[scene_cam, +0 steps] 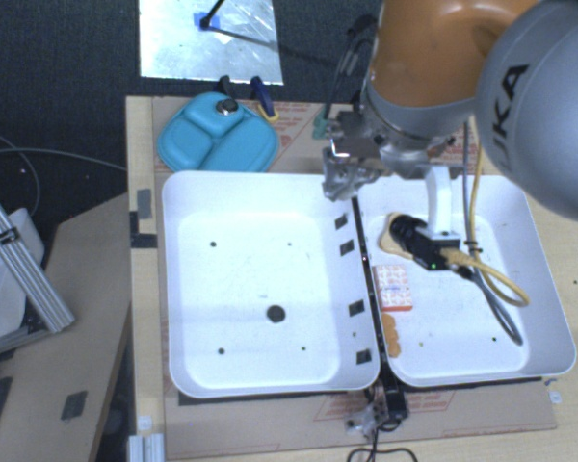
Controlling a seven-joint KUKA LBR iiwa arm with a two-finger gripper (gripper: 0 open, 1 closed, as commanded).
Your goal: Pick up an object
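The arm (482,56) ran off the top and right edges, hiding the right bin's (549,287) far rim.

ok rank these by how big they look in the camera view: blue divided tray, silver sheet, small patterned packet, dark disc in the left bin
1. silver sheet
2. blue divided tray; the sheet looks a bit larger, though it lies farther from the camera, so this order is unsure
3. small patterned packet
4. dark disc, clearly smallest

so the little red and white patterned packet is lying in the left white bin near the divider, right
Not quite. The camera view shows the little red and white patterned packet lying in the right white bin, near the divider; the left white bin holds a small dark round object.
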